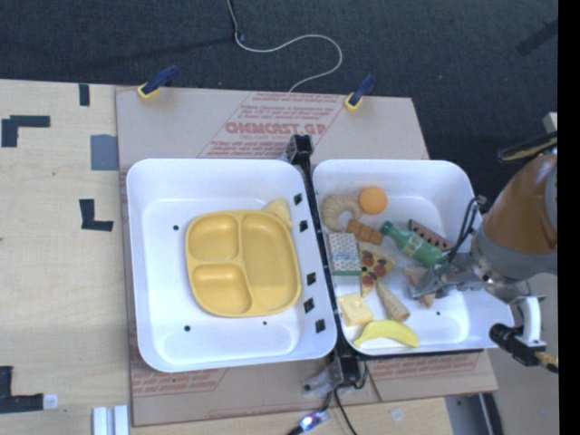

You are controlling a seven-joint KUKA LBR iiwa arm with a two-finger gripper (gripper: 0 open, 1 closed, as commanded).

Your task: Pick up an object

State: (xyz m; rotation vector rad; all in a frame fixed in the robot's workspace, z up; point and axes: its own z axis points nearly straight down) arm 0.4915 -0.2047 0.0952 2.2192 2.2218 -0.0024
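Observation:
The right bin [453, 184] holds several toy foods: an orange ball [372, 199], a pale croissant [339, 209], a green bottle [410, 241], a small box [343, 253], a pizza slice [374, 264], a cheese wedge [355, 309], a bread stick [392, 303] and a banana [388, 335]. My gripper [424, 287] reaches in from the right and sits low in this bin, just below the bottle's base and right of the bread stick. Its tip is dark and small, and I cannot make out anything held in it.
The left bin [154, 243] holds a yellow divided plate [243, 263] with a yellow wedge [278, 211] at its upper right. A black divider [313, 243] runs between the bins. Both stand on cardboard [181, 125] clamped at the back.

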